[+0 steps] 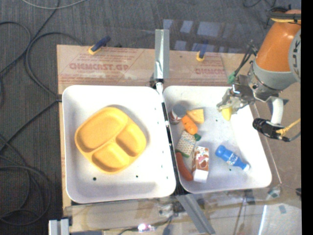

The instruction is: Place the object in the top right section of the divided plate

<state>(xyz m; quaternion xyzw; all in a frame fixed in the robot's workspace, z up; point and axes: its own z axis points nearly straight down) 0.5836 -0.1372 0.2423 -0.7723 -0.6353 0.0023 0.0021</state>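
Note:
The yellow divided plate [111, 139] lies in the left bin [78, 180], with two smaller sections toward the right and one long section on its left. My gripper [229, 106] hangs over the far right part of the right bin [257, 173]. A small yellow object [225, 113] sits between its fingertips, and the fingers are closed on it. Gripper and object are well to the right of the plate, across the wall between the bins.
The right bin holds a cheese wedge [196, 115], a carrot [190, 125], a grey can [177, 111], a patterned packet [186, 143], a sausage [184, 166], a milk carton [201, 163] and a blue bottle [232, 157]. Cables lie on the floor to the left.

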